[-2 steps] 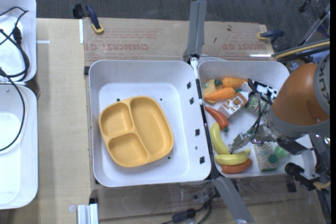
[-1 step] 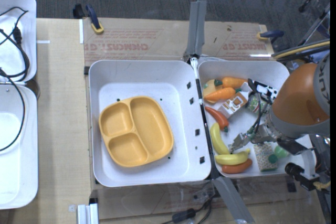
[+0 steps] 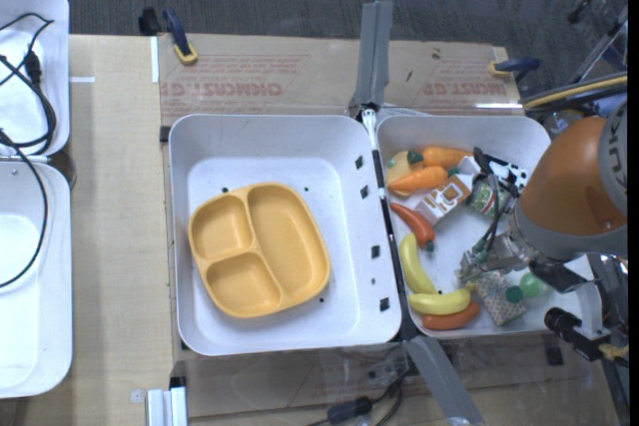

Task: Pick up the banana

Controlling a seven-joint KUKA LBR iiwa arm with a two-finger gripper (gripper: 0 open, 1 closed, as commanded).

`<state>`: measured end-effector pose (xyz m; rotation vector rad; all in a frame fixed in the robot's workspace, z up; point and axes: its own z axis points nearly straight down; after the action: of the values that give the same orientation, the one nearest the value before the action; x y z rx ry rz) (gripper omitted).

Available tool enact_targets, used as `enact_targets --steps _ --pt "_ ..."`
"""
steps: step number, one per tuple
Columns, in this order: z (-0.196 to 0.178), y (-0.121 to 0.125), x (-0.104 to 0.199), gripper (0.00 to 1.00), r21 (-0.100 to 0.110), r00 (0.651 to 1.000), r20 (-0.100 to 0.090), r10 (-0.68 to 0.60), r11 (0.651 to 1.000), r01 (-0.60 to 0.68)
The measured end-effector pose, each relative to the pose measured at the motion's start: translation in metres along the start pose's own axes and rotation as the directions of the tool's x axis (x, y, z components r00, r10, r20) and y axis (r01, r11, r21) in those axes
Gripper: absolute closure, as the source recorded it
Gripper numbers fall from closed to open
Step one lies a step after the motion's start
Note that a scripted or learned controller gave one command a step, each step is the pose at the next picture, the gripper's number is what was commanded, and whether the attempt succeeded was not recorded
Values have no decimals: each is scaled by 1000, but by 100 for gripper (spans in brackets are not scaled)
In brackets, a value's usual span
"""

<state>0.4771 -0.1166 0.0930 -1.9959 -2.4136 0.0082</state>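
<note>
We see two white bins on the tabletop [image 3: 110,214]. The left bin [image 3: 190,244] holds one yellow divided tray [image 3: 260,249], with open floor around it. In the crowded right bin [image 3: 539,130], one banana [image 3: 424,279] lies against the left wall. The hand [image 3: 486,259] hovers just right of it; we cannot tell its state.

Banana [image 3: 423,280] (yellow) in right bin [image 3: 451,123]
</note>
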Motion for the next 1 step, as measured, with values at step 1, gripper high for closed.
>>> enact_targets --steps 1 --pt "0 0 0 0 1 1000 -1 -1 1000 1"
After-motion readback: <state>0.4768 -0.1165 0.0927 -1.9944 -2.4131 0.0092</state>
